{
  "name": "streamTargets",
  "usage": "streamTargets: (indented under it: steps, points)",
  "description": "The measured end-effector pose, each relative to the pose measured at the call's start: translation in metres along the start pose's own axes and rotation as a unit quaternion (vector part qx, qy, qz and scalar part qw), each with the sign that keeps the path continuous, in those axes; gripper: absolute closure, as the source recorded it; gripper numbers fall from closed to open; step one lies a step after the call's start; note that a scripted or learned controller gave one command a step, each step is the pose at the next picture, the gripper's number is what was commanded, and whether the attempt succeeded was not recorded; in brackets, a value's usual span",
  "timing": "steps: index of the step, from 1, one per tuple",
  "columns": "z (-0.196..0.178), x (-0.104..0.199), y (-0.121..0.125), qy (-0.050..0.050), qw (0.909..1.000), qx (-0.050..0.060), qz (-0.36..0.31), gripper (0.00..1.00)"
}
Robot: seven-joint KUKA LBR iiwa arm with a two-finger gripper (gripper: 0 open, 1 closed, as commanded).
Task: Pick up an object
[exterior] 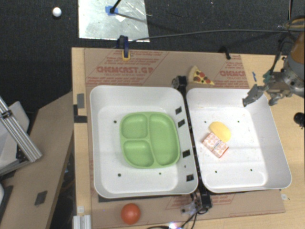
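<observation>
The gripper point(263, 95) is seen at the right edge of the frame, over the upper right rim of the right bin point(274, 142). Its jaws are spread apart and nothing is held between them. A yellow object point(220, 130) and a pink patterned box point(216, 145) lie touching in the middle of that bin. A green divided tray point(149, 139) sits in the left bin point(105, 128).

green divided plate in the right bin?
No, the green divided plate lies in the left bin; the right bin holds a yellow object and a small pink box.
</observation>
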State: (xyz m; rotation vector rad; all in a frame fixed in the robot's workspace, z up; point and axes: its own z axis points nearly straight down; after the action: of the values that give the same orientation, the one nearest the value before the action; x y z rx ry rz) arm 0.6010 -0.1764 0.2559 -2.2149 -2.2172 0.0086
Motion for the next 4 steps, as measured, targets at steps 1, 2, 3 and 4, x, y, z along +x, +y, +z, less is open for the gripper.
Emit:
streamTargets:
  steps: [1,2,3,4]
  points:
    - [-0.007,0.000,0.002,-0.001,1.0000,-0.006,-0.001,0.00]
    - [0.053,0.001,0.004,-0.001,1.0000,-0.004,0.000,0.00]
    - [0.101,-0.008,0.008,-0.001,1.0000,-0.004,0.000,0.00]
    - [0.163,-0.008,0.010,-0.001,1.0000,-0.004,0.000,0.00]
